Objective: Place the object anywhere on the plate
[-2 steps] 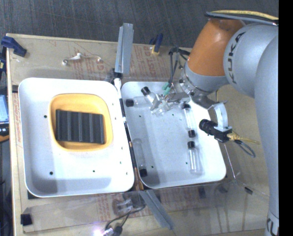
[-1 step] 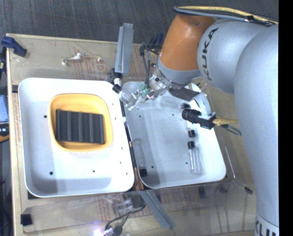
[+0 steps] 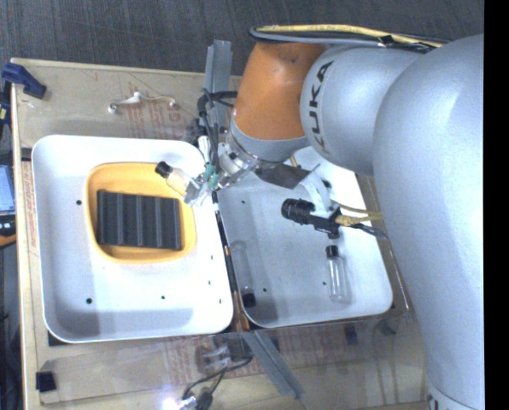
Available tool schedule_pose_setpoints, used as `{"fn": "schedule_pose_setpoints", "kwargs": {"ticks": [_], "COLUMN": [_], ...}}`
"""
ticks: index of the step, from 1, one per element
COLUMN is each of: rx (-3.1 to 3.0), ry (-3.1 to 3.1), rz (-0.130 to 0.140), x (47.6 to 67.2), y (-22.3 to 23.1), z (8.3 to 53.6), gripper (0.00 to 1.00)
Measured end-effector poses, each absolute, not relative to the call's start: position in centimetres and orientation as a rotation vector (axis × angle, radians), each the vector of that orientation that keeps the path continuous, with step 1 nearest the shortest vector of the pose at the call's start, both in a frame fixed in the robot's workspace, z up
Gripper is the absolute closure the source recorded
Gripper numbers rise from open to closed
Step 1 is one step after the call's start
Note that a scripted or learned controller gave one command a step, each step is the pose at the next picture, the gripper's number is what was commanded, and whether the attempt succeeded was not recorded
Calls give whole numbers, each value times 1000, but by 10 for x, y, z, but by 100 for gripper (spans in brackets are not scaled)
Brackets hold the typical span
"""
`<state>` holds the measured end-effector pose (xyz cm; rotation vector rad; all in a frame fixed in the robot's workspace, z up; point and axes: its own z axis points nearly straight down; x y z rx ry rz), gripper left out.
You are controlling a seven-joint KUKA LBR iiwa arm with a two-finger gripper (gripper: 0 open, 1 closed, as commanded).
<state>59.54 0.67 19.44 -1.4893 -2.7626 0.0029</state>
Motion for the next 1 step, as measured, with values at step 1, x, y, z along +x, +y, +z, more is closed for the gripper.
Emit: {"fn": "schedule_pose_setpoints", "kwargs": {"ticks": [1], "rx": [-1491], "ry": [-2763], "rz": [3], "x": [595], "y": [6], "z": [195], "gripper": [0]}}
